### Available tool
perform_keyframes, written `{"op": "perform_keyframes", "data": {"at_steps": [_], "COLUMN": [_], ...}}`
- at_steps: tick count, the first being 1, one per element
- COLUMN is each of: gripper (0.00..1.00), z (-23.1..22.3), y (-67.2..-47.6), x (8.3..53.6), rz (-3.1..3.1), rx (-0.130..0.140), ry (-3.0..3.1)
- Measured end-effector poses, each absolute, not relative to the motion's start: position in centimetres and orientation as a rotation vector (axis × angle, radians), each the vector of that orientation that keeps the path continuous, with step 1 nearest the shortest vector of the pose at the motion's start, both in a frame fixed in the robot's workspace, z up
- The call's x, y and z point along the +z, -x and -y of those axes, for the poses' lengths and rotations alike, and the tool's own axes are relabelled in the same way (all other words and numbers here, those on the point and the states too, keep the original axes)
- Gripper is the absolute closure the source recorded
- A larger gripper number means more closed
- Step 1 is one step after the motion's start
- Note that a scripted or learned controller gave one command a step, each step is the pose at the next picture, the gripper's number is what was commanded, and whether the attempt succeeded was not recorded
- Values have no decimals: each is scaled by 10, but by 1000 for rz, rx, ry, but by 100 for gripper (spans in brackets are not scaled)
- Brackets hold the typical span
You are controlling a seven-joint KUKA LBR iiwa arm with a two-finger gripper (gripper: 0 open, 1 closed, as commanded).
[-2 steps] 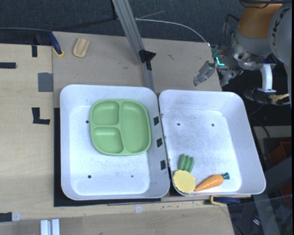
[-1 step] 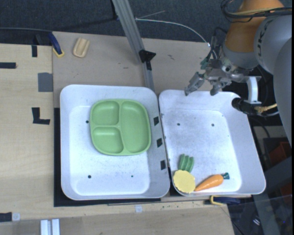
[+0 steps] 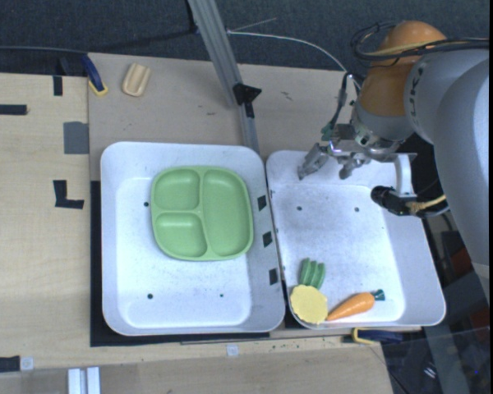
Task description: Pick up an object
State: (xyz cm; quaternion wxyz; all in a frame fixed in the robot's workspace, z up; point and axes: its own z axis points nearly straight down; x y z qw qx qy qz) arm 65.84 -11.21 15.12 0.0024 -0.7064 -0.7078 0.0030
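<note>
My gripper hangs over the far edge of the right bin, fingers spread open with nothing between them. At the bin's near edge lie an orange toy carrot, a yellow round piece and a small green ridged item just behind it. All three sit well away from the gripper, toward the front of the bin. The left bin holds a green divided plate.
A grey metal pole slants down from the top to the seam between the bins. A small tan object and a blue-yellow item lie on the bench behind the left bin. The arm's bulk fills the right side.
</note>
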Motion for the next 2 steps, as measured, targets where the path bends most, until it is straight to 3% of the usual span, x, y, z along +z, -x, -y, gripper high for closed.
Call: {"op": "perform_keyframes", "data": {"at_steps": [1,2], "gripper": [0,100], "z": [106,105], "y": [-653,-655], "x": [105,118], "rz": [2220,2224], "rx": [8,3], "ry": [2216,2216]}}
